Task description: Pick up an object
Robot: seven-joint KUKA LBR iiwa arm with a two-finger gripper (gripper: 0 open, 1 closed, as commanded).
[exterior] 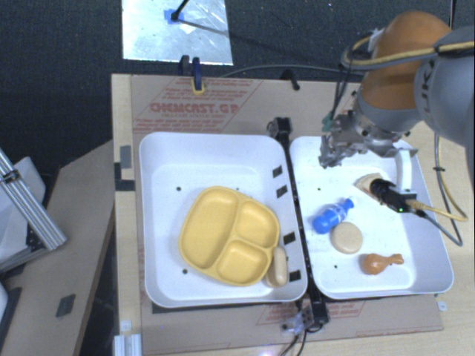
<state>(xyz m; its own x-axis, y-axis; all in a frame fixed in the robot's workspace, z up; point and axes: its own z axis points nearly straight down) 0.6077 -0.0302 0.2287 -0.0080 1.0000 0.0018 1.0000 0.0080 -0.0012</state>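
Gripper [332, 154] sits over the right bin [334, 277] at its 11 o'clock corner, near the divider. Open or closed: can't tell from this angle. The arm [404, 58] comes in from 2 o'clock.

Pick candidates in the right bin:
- blue bottle [330, 215], on its side, cap toward 2 o'clock, at 6 o'clock from the gripper and apart from it
- tan disc [346, 238], just beside the bottle at its 5 o'clock
- brown drumstick [380, 262], at 4 o'clock from the disc, thin end pointing to 3 o'clock
- pale wedge [365, 182], at 1 o'clock from the bottle, partly hidden

Left bin [171, 169]: yellow tray [228, 236] with three compartments, lying flat around centre. A beige roll [278, 265] touches the tray's edge at 4 o'clock, up against the bin's right wall.
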